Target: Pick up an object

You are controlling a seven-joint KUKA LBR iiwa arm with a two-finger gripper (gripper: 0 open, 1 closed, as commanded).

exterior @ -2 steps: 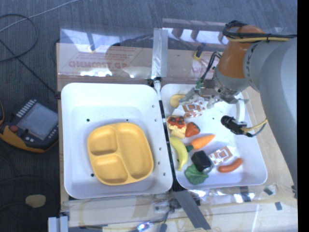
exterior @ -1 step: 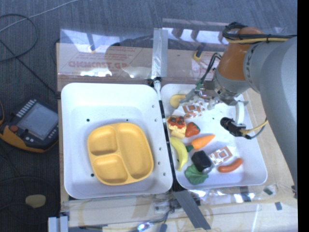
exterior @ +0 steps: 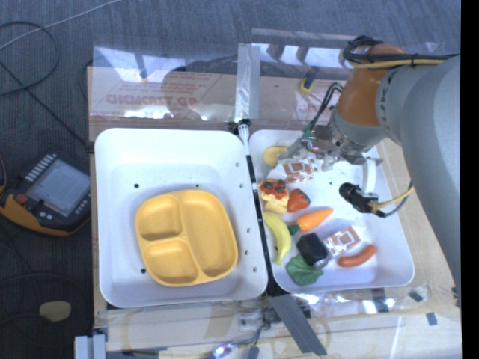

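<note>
Two shallow white bins side by side on the counter [exterior: 67, 275]. Left bin [exterior: 112, 200]: a yellow divided plate [exterior: 187, 236] lying flat, three compartments, nothing on it. Right bin [exterior: 393, 264]: a clutter of toy food, the likely candidates for the pick. Near the divider, a small yellow piece [exterior: 275, 154] at the far end, then a patterned packet [exterior: 298, 170], a pizza slice [exterior: 272, 189] touching a strawberry [exterior: 299, 199], a carrot [exterior: 314, 218] just beside those, a banana [exterior: 280, 235] along the divider, a black block [exterior: 313, 248] resting against a green leafy piece [exterior: 302, 270], a second patterned packet [exterior: 344, 238] and a sausage [exterior: 357, 256] nearer the front. Grey arm reaching in from the right, orange band above the wrist, gripper [exterior: 323, 146] low over the far part of the right bin, close to the first packet. Fingers hidden in the dark hardware there: wide or narrow, cannot tell; nothing visibly between them. Judged from this: task barely begun or mid-approach, no object lifted, every item lying in the bin. Left to do: settle on one item, close on it, raise it clear. Crowding around the packet and pizza slice a probable source of a missed or double grasp.
</note>
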